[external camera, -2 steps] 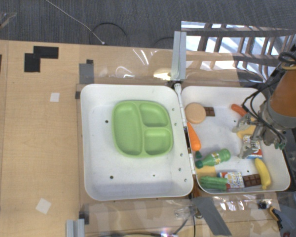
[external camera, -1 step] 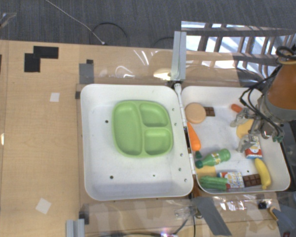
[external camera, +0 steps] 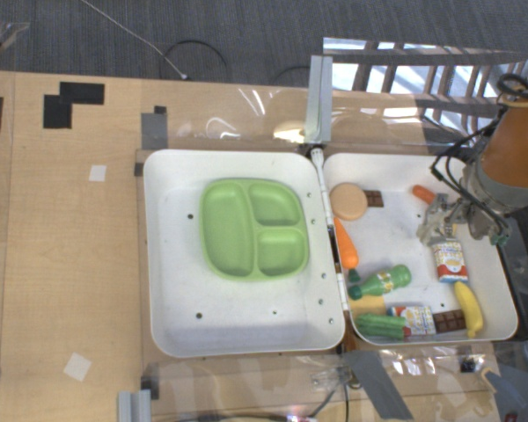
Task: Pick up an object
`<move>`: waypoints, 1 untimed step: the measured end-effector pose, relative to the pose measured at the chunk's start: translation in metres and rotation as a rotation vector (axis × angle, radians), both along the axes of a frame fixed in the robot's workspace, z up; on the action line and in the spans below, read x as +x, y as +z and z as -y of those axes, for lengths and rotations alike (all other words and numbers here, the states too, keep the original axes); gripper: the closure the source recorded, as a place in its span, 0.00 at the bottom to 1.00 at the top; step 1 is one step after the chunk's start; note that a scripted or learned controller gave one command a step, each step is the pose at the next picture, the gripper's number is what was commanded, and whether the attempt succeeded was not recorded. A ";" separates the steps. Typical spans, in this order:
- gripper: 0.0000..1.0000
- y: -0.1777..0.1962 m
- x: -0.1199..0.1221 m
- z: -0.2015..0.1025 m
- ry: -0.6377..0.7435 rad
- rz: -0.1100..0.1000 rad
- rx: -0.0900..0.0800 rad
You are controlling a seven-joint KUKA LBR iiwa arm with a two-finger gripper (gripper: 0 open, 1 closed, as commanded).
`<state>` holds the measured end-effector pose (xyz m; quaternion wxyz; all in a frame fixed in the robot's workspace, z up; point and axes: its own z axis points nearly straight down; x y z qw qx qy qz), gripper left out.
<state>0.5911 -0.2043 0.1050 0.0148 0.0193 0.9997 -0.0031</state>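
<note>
The right bin holds several toy foods. Among them are a round tan bun, an orange carrot, a green bottle, a yellow banana and a white-labelled can. My gripper hangs over the right part of this bin, just above the top end of the can. A small orange piece lies a little beyond it. I see nothing lifted off the bin floor.
In the left bin lies a green divided plate. A green cucumber, a wrapped bar and a brown chocolate piece crowd the right bin's near edge. A metal rack stands behind the bins.
</note>
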 end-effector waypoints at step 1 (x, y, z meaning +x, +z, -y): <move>0.00 -0.001 0.000 0.000 0.001 -0.001 0.000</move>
